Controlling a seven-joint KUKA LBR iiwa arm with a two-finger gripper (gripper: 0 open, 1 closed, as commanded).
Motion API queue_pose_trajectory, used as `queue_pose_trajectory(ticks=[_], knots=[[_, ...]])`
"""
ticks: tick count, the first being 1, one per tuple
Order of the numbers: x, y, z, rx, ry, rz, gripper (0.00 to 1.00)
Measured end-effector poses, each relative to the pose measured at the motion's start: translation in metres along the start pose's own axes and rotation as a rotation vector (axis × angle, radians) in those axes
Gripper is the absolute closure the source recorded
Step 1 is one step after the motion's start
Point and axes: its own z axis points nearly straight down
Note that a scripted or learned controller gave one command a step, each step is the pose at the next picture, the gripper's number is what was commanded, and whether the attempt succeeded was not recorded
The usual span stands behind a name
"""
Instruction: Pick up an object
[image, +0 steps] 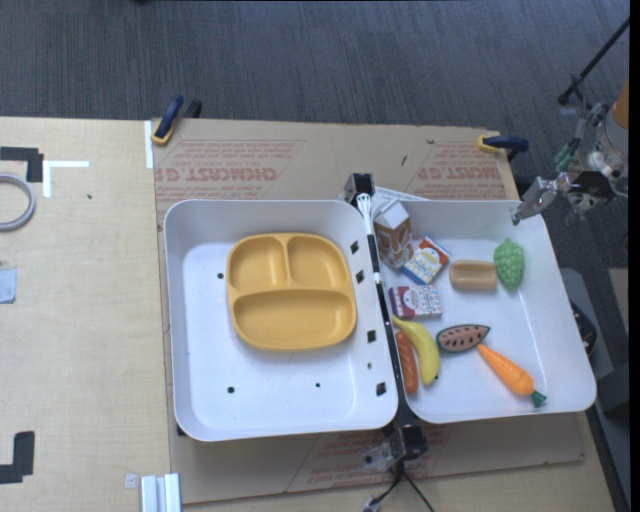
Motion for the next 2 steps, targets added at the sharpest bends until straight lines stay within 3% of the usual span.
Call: queue_pose_trajectory(ticks=[1, 2], knots=[[-0.001, -0.008, 0.106, 0.000, 0.002, -0.143, 0.00], [0.003, 0.006, 0.145, -0.002, 0.008, -0.264, 0.00]])
